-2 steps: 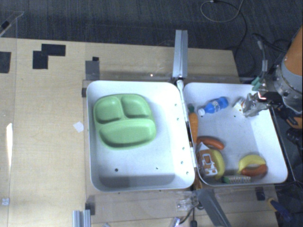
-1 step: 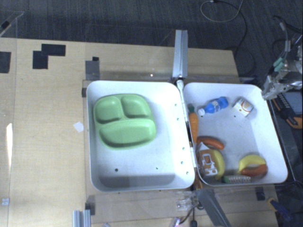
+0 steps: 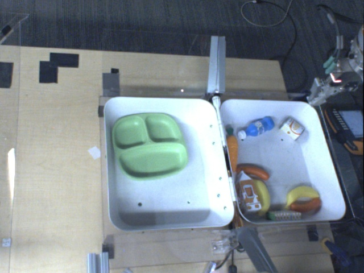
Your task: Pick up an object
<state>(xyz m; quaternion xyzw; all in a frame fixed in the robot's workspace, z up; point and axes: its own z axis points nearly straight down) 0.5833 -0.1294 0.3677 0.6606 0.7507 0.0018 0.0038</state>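
Gripper: you see only a small part of the arm's end (image 3: 340,75) at the upper right edge, outside the bins above the right bin's far corner; you cannot tell from here how it is set, and nothing shows in its hold.
Left bin (image 3: 165,212): you have a green divided tray (image 3: 149,144) lying flat in its upper half, three compartments facing up.
Right bin (image 3: 310,158): all the small objects sit here.
Bottle: a small blue-and-white bottle (image 3: 256,127) lies on its side near the far wall.
Carton: a little white carton (image 3: 292,129) lies just right of the bottle, apart from it.
Carrot: an orange carrot (image 3: 232,148) runs along the left wall.
Sausage: a red-brown sausage (image 3: 252,172) lies below the carrot's lower end.
Near-left corner: you find a printed packet (image 3: 248,195) against a yellow banana (image 3: 261,194).
Near-right corner: a second banana (image 3: 301,195) curves over a red sausage-like piece (image 3: 305,206).
Near wall: a thin dark stick-like item (image 3: 284,215) lies along it; too small for you to identify.
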